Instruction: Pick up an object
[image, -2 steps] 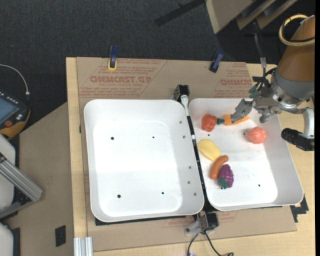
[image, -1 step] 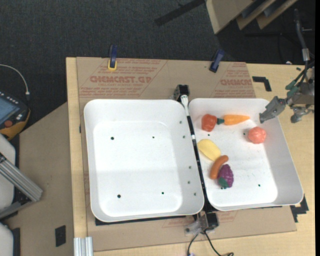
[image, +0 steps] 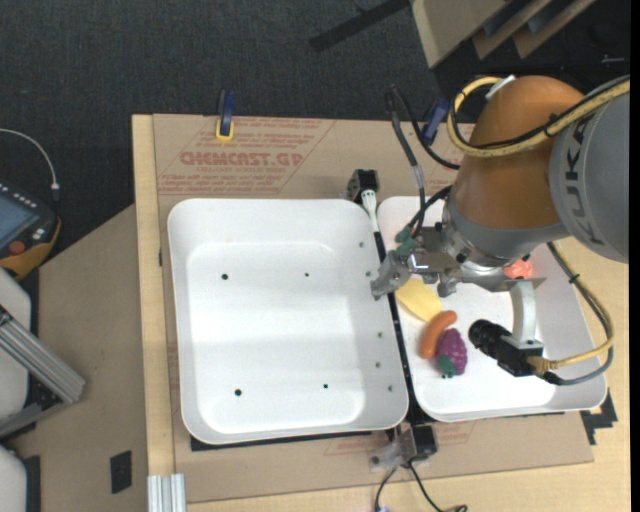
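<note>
My gripper (image: 412, 278) hangs over the right bin (image: 570, 330), just above the yellow piece (image: 420, 298) near the divider. Whether it is spread or pinched I cannot tell. I'd drop straight down on the yellow piece, clear of the carrot (image: 437, 333) and the purple grapes (image: 453, 351).

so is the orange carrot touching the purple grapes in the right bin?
Touching. The camera view shows the lower end of the orange carrot lying against the top of the purple grapes, with no white of the right bin between them.
</note>
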